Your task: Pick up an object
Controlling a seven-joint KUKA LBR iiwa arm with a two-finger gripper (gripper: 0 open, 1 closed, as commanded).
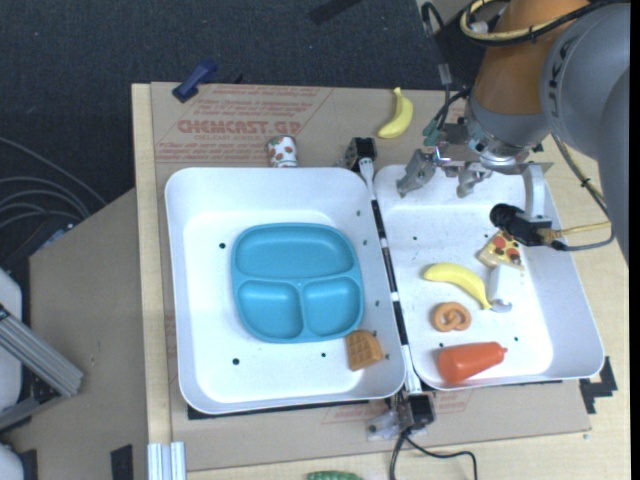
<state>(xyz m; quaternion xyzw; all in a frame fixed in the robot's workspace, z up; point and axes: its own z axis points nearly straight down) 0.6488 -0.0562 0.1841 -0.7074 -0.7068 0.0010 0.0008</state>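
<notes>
Green thing (335, 476): at the very near edge of the bench, mostly cut off, too little to tell what it is.
Red toy (470, 360): near corner of the right bin (570, 308), lying on its side, a carrot or pepper shape.
Waffle piece (363, 349): small and brown, near right corner of the left bin (190, 268), just beside the blue plate.
Blue plate (297, 280): middle of the left bin, with three parts (one big, two small).
Pretzel toy (451, 316): orange-brown, in the right bin, just far of the red toy.
Banana in the bin (458, 279): yellow, lying flat near the middle of the right bin, just far of the pretzel toy.
Pizza slice (501, 251): small, right of the banana in the bin, touching a black part that hangs off the arm.
Second banana (397, 116): out on the bench board, far of the right bin.
Tiny spotted toy (283, 151): on the board, far of the left bin.
Blue clip (194, 81): at the far left corner of the board.
Gripper (443, 174): over the far edge of the right bin, fingers spread apart with nothing between them, well apart from the toys.
</notes>
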